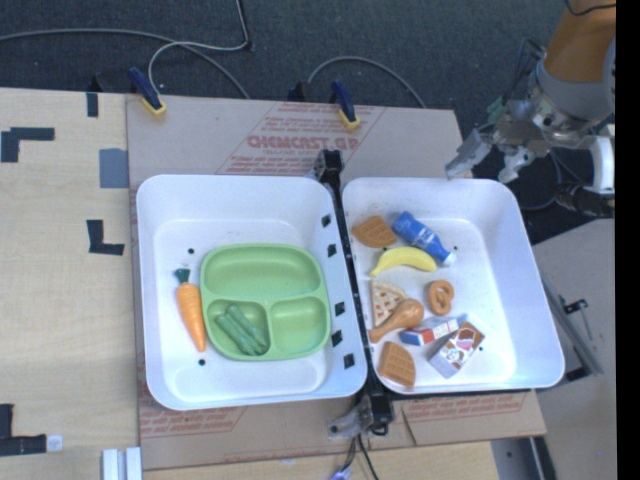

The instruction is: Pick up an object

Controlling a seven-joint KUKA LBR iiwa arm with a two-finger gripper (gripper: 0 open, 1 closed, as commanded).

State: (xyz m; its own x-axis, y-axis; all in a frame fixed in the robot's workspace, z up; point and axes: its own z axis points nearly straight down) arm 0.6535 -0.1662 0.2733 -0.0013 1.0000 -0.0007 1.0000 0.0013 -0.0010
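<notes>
My gripper (488, 163) hangs open above the far right corner of the right bin (520, 298), with nothing between its fingers. Its two grey fingers (466, 158) are spread apart. Inside that bin lie a blue bottle (420, 236), a yellow banana (404, 260), a brown cookie (375, 232), a pretzel (439, 295), a waffle slice (384, 298), a chicken drumstick (398, 319), a toast piece (397, 364) and a small carton (455, 348). All of these lie below and to the left of the gripper.
The left bin (160, 218) holds a green divided plate (265, 301) with green beans (240, 329) in one compartment, and a carrot (190, 313) beside it. Blue-and-yellow clamps (146, 90) pin the cardboard at the back. Cables run across the dark floor behind.
</notes>
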